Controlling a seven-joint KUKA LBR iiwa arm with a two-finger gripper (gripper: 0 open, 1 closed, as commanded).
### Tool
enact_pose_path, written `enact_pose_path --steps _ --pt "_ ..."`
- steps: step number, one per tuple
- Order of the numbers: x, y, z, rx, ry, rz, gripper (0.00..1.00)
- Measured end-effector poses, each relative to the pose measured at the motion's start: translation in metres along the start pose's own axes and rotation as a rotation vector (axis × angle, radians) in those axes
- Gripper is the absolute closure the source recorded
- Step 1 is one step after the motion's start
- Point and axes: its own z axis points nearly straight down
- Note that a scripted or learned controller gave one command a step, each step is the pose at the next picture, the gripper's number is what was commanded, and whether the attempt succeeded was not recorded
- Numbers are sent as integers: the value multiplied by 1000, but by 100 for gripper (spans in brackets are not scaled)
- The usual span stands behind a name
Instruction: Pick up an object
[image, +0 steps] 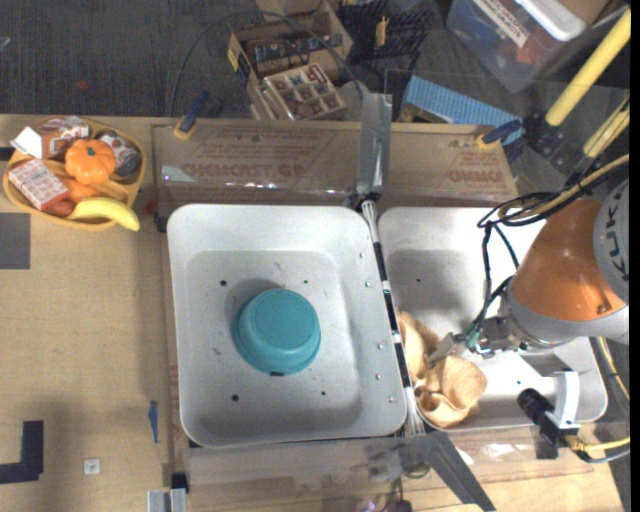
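now pincer (462, 343) beside tan object (448, 385) — right bin (440, 245)

Crumpled tan, soft, fabric-like object (440, 375) lying slumped in the right white bin against its left wall, just left of and below the jaws; teal round plastic bowl (278, 330) inverted, far left of them
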Motion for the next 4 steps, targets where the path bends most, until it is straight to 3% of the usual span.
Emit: enact_pose_path --steps 1,2,3,4 --pt "6 -5 -1 -5 -7 17 0" --pt "-1 41 0 -1 -6 18 0" --pt "-7 -9 0 -1 -3 55 0" --pt "4 41 -40 14 -1 -81 0"
